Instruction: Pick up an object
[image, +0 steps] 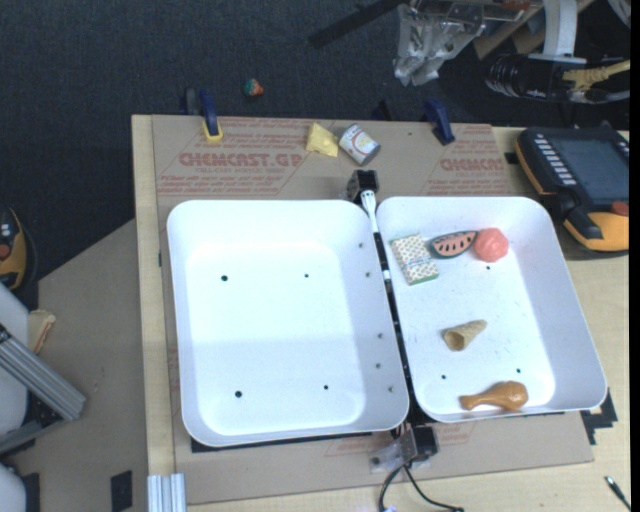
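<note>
While the gripper (428, 45) hangs at the far edge of the scene, well beyond the right bin (560, 300) and above the dark floor, I cannot tell how it is set, since it shows as a pale, blurred cluster of metal. Every object to be picked lies inside the right bin. Near that bin's far left corner sits a small patterned box (414, 258), and just beside it, toward the bin's far wall, lies a watermelon slice (453, 244) that touches or nearly touches a pink ball (490, 244). Toward the middle of the right bin rests a tan cone (463, 335), tilted on its side, and close to the bin's near wall lies an orange chicken drumstick (494, 397). Touching the right bin along its left rim stands the left bin (190, 300). Beyond the right bin's far left corner, on the cardboard sheet (270, 160), rest a yellow wedge (322, 141) and a small carton (359, 144).
</note>
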